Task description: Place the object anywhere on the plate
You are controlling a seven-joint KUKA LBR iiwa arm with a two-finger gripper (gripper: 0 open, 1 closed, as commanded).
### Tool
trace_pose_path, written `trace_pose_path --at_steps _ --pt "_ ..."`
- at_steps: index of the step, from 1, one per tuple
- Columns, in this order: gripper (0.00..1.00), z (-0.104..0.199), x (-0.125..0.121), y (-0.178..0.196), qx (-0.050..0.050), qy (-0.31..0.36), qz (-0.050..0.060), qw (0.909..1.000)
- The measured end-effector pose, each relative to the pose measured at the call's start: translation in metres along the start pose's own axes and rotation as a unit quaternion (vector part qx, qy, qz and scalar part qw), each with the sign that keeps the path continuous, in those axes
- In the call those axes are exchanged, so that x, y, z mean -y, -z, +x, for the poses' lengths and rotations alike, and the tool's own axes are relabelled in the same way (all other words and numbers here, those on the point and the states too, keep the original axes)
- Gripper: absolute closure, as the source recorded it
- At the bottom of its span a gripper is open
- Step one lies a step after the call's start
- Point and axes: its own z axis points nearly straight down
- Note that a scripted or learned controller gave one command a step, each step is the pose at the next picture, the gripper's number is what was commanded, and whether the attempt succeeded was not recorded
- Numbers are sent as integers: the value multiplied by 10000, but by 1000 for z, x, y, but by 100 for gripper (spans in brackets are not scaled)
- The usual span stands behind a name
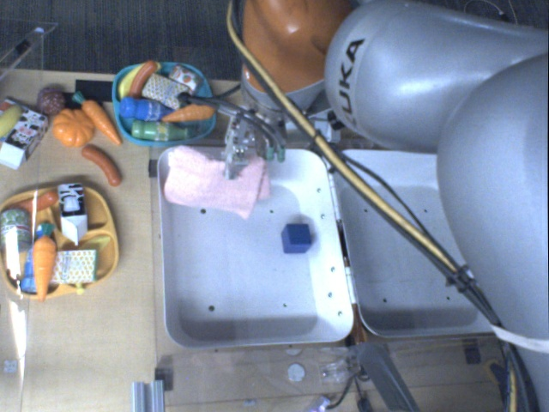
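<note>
Arm: one grey KUKA arm (429, 84) with an orange band, reaching in from the right over the far edge of the left bin.
Gripper: one (233, 172), pointing down onto the pink cloth; whether it is apart or together cannot be told.
Bins: two shallow white bins side by side, left bin (184, 316) and right bin (412, 316), rims touching.
Pink cloth: one (210, 187), crumpled, in the far left corner of the left bin, under the gripper.
Blue cube: one (297, 237), on the left bin's floor, right of centre, apart from the cloth.
Plate: none can be told for certain; one yellow tray (107, 230) and one blue bowl (129, 131) of toy food sit on the bench left of the bins.
Loose toys: one small pumpkin (71, 127), one carrot (103, 120), one sausage (103, 165).
Surface: pale wooden bench (129, 350).
Room: dark carpet (129, 15) beyond the bench.
</note>
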Motion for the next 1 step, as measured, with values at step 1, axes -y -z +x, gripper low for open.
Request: trace_pose_path --at_steps 1 --pt "0 0 0 1 5 -3 -2 10000"
